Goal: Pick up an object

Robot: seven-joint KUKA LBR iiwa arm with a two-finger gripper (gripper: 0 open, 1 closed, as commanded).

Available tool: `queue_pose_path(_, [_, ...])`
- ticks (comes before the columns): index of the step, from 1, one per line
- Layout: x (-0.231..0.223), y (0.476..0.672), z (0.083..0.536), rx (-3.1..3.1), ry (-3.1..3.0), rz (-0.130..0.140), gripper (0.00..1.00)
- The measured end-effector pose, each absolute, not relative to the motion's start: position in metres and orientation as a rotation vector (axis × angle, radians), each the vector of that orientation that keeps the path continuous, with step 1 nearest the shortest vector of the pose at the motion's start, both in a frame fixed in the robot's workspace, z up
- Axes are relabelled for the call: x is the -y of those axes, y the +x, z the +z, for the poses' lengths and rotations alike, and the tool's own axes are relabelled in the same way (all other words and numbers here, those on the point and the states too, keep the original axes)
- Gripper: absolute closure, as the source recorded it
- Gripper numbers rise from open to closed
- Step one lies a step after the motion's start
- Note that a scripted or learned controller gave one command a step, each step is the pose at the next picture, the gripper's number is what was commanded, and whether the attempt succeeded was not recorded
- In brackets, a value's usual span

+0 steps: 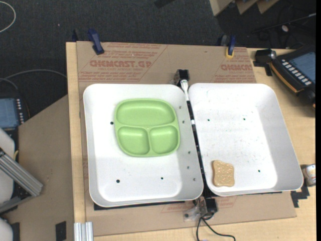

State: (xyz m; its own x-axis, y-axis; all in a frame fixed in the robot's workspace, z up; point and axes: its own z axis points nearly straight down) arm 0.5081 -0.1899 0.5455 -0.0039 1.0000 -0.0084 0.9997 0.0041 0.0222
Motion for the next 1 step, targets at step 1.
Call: queue_pose_path(1, [0.1783, 0.4775, 0.4287, -2.228, 2.231, -0.009, 1.0])
